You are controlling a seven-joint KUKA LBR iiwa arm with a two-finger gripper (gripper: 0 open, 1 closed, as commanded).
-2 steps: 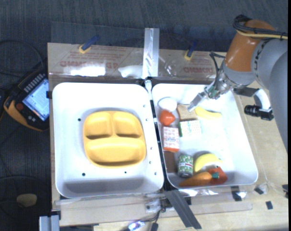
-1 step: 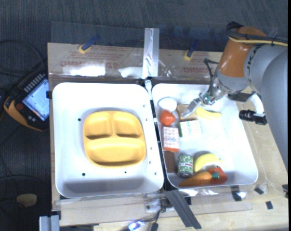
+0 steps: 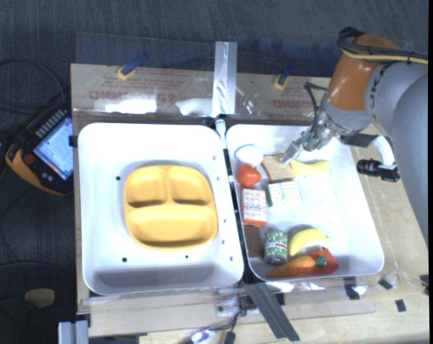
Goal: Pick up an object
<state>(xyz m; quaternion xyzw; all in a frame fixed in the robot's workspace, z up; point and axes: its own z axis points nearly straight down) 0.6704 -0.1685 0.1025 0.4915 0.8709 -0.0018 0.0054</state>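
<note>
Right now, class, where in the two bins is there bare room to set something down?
Free: left bin floor around the yellow tray; right bin's right half, right of the banana and lemon. Crowded: its left side, from tomato to can and carrot.

The arm [image 3: 399, 113] has a bulky, rounded shell of smooth light grey. An orange band [image 3: 353, 74] wraps it above the wrist. Black cables loop over the band's top. Toward the jaws the wrist narrows into slim metallic parts. A small black fitting [image 3: 378, 168] protrudes from the shell's side.
</note>
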